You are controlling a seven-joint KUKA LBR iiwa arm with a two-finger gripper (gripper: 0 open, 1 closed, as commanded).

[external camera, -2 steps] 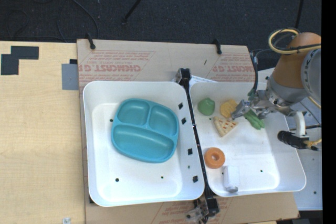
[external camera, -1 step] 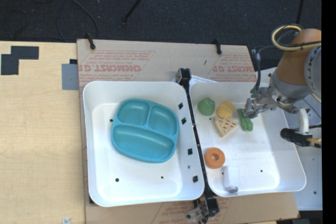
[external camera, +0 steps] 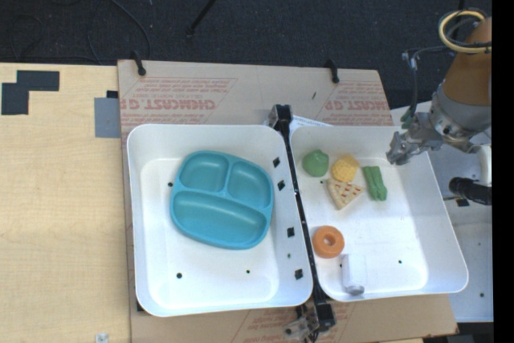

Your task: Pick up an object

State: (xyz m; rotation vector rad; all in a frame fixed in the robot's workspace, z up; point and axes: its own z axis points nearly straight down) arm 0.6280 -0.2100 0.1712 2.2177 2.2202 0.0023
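We saw two white bins side by side on the bench, the left bin (external camera: 152, 285) holding a teal divided plate (external camera: 222, 198). The right bin (external camera: 434, 269) carried the pickings: a green round toy (external camera: 316, 163), a yellow corn-like piece (external camera: 345, 168) just beside it, a tan waffle wedge (external camera: 344, 193) below them, a green stick (external camera: 374, 182) to their right, an orange ring (external camera: 328, 241) nearer the front, and a small white piece (external camera: 351, 275) by the front wall. The arm's gripper (external camera: 399, 150) hung over the right bin's far right corner (a dark, blurry tip), apart from every toy; how it stood, we could not tell.
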